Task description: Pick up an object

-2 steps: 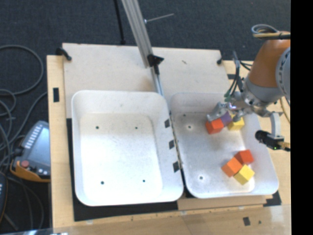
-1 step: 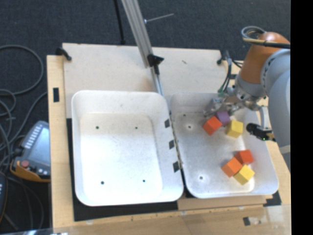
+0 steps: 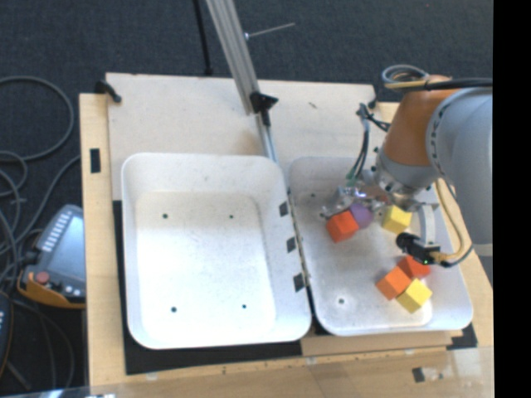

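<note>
Where the arm (image 3: 440, 152) reaches in from the right, we find its wrist low over the right bin (image 3: 328, 305), with the gripper (image 3: 362, 199) down among the blocks at the bin's upper middle. We cannot tell how the tool is set: cables and the wrist housing cover it, and the tip is a blur of grey metal. An orange block (image 3: 340, 225) sits just below and left of the tip, a purple block (image 3: 362, 216) pressed against its right side. The tip seems to touch the purple block's top, though we cannot be sure. We see nothing clearly clamped. A yellow block (image 3: 396, 218) lies just right of these, near the wrist. Further down the bin we note a second cluster: a red block (image 3: 413, 266), an orange one (image 3: 393, 283) and a yellow one (image 3: 413, 295), all touching. The left bin (image 3: 133, 181) stands beside, and a slanted metal post (image 3: 236, 48) rises behind both.
</note>
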Tool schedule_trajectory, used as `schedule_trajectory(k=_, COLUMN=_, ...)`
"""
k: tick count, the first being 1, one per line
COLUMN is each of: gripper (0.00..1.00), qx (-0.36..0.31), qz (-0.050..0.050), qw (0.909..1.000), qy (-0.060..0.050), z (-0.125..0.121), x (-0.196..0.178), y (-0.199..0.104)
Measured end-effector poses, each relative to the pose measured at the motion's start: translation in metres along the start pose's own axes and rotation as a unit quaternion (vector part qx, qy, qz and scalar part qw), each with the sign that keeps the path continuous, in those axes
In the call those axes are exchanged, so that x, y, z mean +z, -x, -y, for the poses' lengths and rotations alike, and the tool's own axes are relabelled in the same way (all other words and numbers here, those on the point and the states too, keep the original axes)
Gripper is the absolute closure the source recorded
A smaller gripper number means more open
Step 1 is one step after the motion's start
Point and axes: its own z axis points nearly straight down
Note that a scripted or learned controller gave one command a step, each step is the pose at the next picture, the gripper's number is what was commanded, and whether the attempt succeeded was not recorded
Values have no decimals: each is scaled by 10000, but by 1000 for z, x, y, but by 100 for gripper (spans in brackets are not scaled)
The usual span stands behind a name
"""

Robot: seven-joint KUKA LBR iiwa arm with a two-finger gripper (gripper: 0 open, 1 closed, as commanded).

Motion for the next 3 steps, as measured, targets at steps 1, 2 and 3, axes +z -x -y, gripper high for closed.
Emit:
schedule_trajectory(k=1, gripper=0, qx=-1, qz=-3, qw=10000, qy=0, z=44, x=1, y=-54)
schedule_trajectory(k=2, gripper=100, qx=34, qz=12, qw=10000, qy=29, z=42, x=-10, y=-49)
schedule_trajectory(k=3, gripper=100, qx=-25, qz=-14, qw=10000, qy=48, z=45, x=-104, y=-146)
